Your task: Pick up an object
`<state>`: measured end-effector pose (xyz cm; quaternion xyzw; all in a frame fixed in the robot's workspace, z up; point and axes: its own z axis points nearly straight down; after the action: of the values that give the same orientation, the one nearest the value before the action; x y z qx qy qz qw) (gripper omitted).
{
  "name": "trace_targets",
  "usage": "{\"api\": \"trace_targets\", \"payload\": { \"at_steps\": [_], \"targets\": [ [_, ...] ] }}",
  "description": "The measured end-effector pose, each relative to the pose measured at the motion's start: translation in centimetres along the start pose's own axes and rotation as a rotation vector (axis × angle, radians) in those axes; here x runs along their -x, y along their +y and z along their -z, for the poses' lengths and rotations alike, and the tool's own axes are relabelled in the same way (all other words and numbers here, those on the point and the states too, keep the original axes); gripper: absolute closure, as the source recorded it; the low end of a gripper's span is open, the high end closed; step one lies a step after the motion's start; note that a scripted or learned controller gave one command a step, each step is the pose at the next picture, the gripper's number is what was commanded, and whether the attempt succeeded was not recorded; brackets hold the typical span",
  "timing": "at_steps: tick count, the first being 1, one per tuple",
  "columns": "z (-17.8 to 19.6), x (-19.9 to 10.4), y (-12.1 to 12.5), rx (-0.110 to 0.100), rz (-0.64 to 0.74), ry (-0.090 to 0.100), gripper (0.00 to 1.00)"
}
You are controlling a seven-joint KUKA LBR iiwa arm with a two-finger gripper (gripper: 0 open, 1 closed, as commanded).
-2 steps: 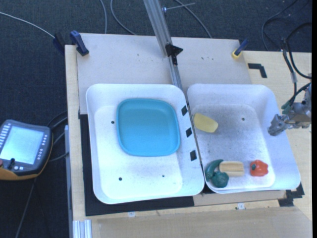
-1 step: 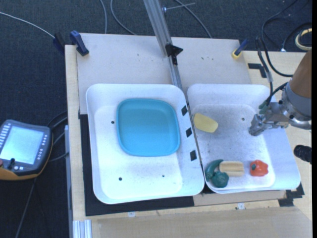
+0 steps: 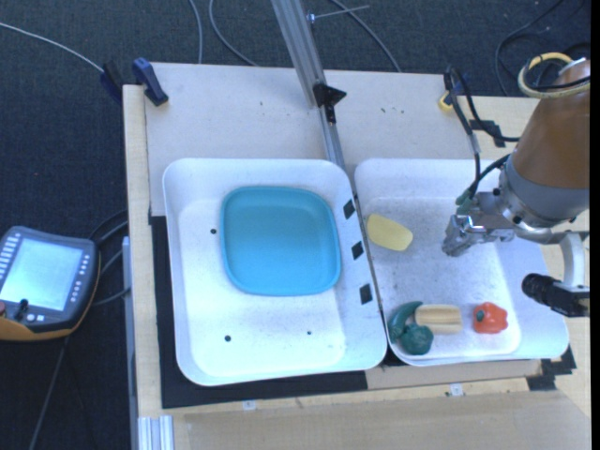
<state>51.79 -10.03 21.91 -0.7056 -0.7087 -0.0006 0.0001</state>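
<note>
In the right bin (image 3: 487, 181) lie a yellow lemon-shaped piece (image 3: 389, 232) near the left wall, a dark green vegetable (image 3: 410, 327), a tan block (image 3: 439, 319) and a red tomato-like piece (image 3: 488, 318) along the front edge. My gripper (image 3: 457, 239) hangs over the middle of this bin, right of the yellow piece and above the tan block. Nothing shows between its tips.
The left bin (image 3: 187, 251) holds a square blue plate (image 3: 281, 240). A metal pole (image 3: 300, 36) slants over the divide between the bins. Black cables (image 3: 473, 125) run down to the wrist. A teach pendant (image 3: 42, 279) lies left of the bench.
</note>
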Motion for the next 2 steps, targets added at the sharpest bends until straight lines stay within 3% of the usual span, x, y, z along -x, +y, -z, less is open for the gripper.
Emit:
{"api": "trace_targets", "payload": {
  "at_steps": [2],
  "targets": [
    [0.2,-11.7,-1.4,-0.001,0.002,0.001,1.00]
  ]
}}
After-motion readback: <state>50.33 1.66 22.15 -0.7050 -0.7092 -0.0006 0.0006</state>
